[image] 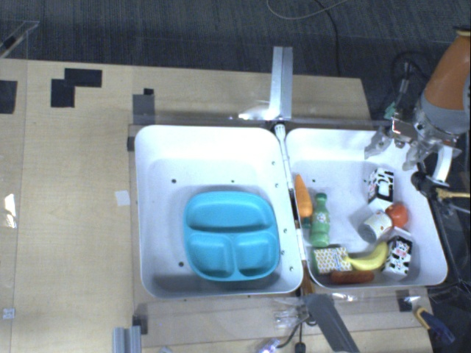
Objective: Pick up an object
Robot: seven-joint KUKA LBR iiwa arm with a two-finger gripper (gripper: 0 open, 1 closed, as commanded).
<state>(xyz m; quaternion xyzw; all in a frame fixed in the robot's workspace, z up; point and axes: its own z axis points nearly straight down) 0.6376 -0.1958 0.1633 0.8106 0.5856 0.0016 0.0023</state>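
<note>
The right bin (331,157) holds several small items: an orange carrot (300,195) along its left wall, a green bottle (319,219), a black-and-white carton (381,184), a red ball-like fruit (397,214), a white cup on its side (375,225), a yellow banana (369,259), a patterned box (330,258), a red sausage-like piece (352,276) and a second black-and-white carton (398,254). My gripper (413,149) hangs over the bin's far right corner, just above and right of the first carton. Nothing is visibly held.
The left bin (158,197) carries a blue divided plate (232,234). A metal post (282,83) rises behind the wall between the bins. The arm's orange band (449,79) sits at the right edge, with cables behind it.
</note>
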